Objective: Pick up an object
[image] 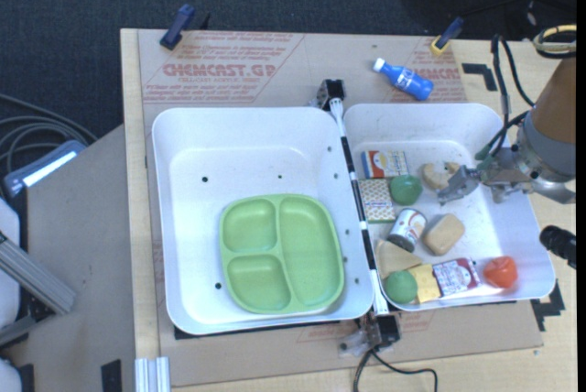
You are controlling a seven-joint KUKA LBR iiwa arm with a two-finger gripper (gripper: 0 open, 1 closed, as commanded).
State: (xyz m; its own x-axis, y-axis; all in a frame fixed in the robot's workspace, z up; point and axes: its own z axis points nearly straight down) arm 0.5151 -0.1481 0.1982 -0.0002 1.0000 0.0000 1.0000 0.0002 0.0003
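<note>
At the far left edge, black cables (37, 129) are seen lying off the table (137, 198), whose brown board top carries red printed lettering along its far side. A blue clamp (177, 27) is fixed at the board's far left corner.

The left bin (174, 143) is occupied by a green divided tray (281, 252) with three compartments, set toward the bin's near right part. A row of black clips (346, 163) runs down the seam where the two bins meet.

Beyond the right bin (412, 114), a blue bottle with a white cap (403, 79) is seen lying on the board, outside both bins.

In the right bin, a small printed box (385, 164) lies at the far left, with a patterned packet (375, 199) just nearer. A green ball (405, 190) sits beside that packet. A small can (406, 228) lies tilted near the middle, with a tan block (444, 234) just to its right. Nearer the front, a second green ball (400, 287) rests against a yellow piece (410, 266), and a red and white packet (455, 277) lies beside them. An orange-red object (500, 271) sits at the near right.

A tan lump (434, 175) lies toward the far side of the bin, and the end effector (455, 186) is positioned low just beside it. Whether the lump is touched cannot be told, nor can the opening of the end effector be judged. The arm (554, 129) enters from the right.
</note>
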